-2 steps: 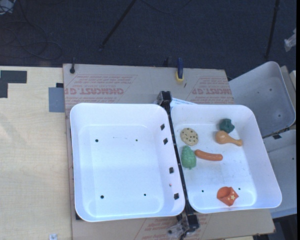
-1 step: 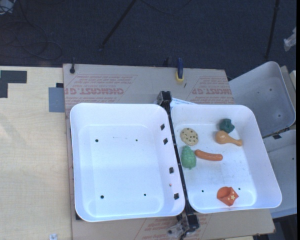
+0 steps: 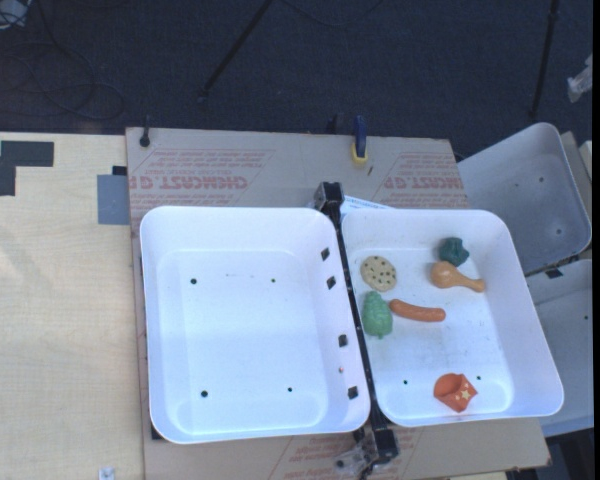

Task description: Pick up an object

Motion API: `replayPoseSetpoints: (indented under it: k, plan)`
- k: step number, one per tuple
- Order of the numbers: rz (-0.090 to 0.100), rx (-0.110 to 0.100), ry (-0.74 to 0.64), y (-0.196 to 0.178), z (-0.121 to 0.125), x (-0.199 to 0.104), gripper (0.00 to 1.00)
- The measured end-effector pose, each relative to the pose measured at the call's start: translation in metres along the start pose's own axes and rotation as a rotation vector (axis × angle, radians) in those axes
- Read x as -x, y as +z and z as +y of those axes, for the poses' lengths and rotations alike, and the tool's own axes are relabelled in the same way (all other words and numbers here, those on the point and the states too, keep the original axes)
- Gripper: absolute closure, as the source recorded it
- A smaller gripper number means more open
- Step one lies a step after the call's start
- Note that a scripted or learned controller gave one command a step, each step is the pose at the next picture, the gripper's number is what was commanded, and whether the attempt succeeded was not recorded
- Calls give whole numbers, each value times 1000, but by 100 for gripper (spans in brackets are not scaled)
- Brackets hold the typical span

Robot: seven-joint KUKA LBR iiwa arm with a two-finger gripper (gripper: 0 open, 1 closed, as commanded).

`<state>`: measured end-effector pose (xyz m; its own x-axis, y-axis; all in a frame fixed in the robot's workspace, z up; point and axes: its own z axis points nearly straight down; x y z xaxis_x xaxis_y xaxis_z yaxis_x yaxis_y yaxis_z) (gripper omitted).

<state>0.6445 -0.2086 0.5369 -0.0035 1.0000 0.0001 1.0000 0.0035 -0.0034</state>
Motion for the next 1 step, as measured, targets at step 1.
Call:
replayPoseSetpoints:
  k: [1]
  plan:
    - [0, 0, 0, 0, 0, 0, 0]
